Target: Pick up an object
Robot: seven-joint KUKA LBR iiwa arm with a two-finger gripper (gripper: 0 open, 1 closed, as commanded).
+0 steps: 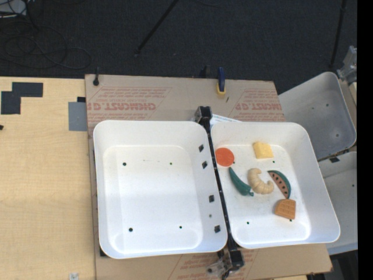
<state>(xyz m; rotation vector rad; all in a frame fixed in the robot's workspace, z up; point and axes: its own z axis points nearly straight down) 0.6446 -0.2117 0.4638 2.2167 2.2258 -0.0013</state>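
- Camera view, looking down at two white bins sitting side by side on a cardboard sheet [145,101].
- All the candidates in the right bin [265,229]: red disc [225,156] close to the divider, yellow block [263,150] toward the far side, orange-brown square [285,209] nearer the front.
- Tight little cluster in the middle: green pod [239,182], cream curled piece [260,181] and watermelon slice [280,183], packed together and seemingly touching.
- Left bin [151,197] showing just bare white floor with a few dark dots.
- Gripper state: can't tell, open or closed, from this shot.
- Step-wise, looks like the very start: nothing lifted, everything lying flat on the bin floor, approach not yet made.
- Next move, best guess: pick one target and come down over it with the jaws spread.
- Probably smartest to go for the yellow block or the orange-brown square, both standing apart from their neighbours.
- Middle cluster looks riskier, easy to nudge two things at once.
- Red disc looks flat and low, likely tricky to pinch.
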